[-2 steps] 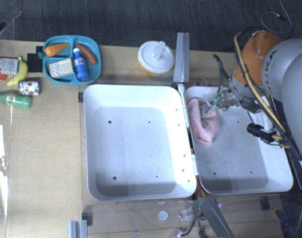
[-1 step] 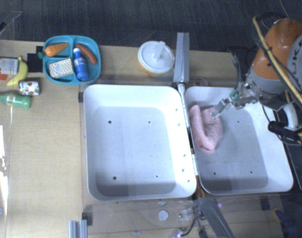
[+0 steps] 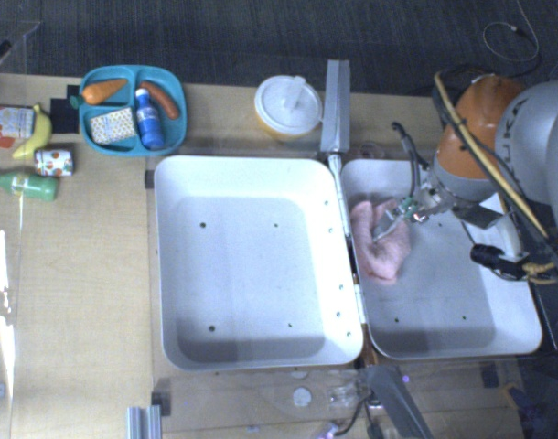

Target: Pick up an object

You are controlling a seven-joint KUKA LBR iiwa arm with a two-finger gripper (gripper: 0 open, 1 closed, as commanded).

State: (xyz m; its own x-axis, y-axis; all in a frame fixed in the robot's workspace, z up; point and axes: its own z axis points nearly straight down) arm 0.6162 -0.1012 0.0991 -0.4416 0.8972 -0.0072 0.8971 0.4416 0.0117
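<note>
Going L to R across the bench. Far left, off the bins, there's a bunch of toy food: a small red-and-white carton [image 3: 8,122], a banana [image 3: 37,133] leaning against it, a little printed can [image 3: 54,162] on its side, and a green bottle [image 3: 25,186] lying flat just below that. Next to those sits a blue divided tray [image 3: 174,108] w/ a carrot [image 3: 106,90] in the top-left section, a hot dog-ish thing [image 3: 162,101] on the right, a blue bottle [image 3: 149,122] between sections, and some patterned snack pack [image 3: 111,127] at the bottom left.

Then the left bin [image 3: 247,263], big white shallow one, just bare floor w/ a few screw dots. Above its top-right corner is a yellow cup w/ a white lid [image 3: 288,106], and right beside that a grey metal bar [image 3: 335,108] running up along the divider.

Right bin [image 3: 462,318]: the pink cloth [image 3: 381,243] is crumpled up near the bin's left wall, upper half. My pincer [image 3: 400,218] is right down on the cloth's top-right edge, touching it. Whether the fingers are spread or pinched, tbh I cannot tell from this angle, too small and cluttered w/ cables. Can't see any cloth actually between them. My arm [image 3: 498,144] comes in from the right, orange band up top, yellow cable looped over it.
</note>
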